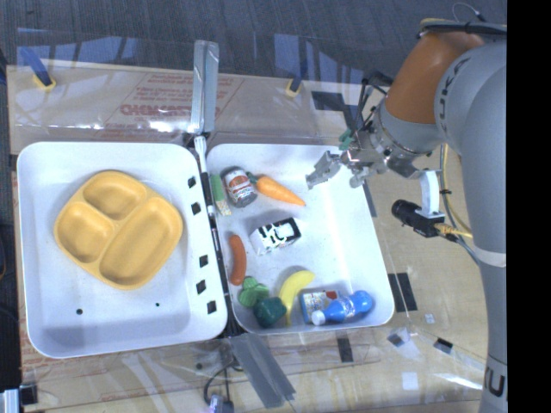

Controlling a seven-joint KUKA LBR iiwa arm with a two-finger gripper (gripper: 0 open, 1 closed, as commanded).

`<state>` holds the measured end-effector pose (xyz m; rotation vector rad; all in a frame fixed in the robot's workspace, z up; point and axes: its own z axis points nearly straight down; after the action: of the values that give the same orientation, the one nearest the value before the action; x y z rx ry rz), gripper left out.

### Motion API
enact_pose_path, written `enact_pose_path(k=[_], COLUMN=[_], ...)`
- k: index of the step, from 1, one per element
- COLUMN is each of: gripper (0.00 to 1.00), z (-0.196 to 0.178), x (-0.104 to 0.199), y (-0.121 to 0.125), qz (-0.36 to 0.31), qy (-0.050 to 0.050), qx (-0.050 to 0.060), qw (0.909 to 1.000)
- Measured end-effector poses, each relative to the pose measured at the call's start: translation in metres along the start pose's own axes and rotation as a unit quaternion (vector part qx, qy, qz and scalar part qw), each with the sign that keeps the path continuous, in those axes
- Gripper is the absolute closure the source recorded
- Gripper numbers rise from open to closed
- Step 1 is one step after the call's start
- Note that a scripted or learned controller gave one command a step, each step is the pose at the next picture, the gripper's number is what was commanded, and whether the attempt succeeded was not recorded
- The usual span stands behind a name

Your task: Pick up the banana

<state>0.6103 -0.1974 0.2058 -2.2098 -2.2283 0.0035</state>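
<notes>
Banana (294, 286): lying in the right bin (349, 231), near that bin's front edge, curved, pale yellow. Just left of the banana: green vegetable pieces (258, 302), close to or touching its lower end. Just right of the banana: a plastic bottle (337, 305) with a blue cap, lying on its side along the front wall; contact with the banana not determinable.

End effector (334, 169): positioned over the rear right part of the right bin, well apart from the banana. Fingers spread apart, nothing between them. Height above the bin floor not determinable. Arm (465, 84): grey with an orange band, entering from the right.

Other contents of the right bin:
- Carrot (280, 191), orange, lying near the rear, tip pointing right.
- Small can (238, 186), just left of the carrot's thick end, beside the bin's left wall.
- Black-and-white box (275, 234), near the middle of the bin, between the carrot and the banana.
- Sausage (236, 258), reddish orange, lying along the left wall, above the green vegetable pieces.

Left bin (43, 231): holding a yellow divided plate (119, 228) with three compartments, set near the middle.

Tabletop (430, 317): carrying both bins side by side, with clear plastic sheeting behind the bins.
</notes>
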Motion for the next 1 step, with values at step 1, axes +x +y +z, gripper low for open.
enact_pose_path(k=[1], gripper=[0.0], z=[-0.0646], x=[-0.013], y=[0.005], qz=[0.161], qy=[0.0], qx=[-0.001], qw=[0.987])
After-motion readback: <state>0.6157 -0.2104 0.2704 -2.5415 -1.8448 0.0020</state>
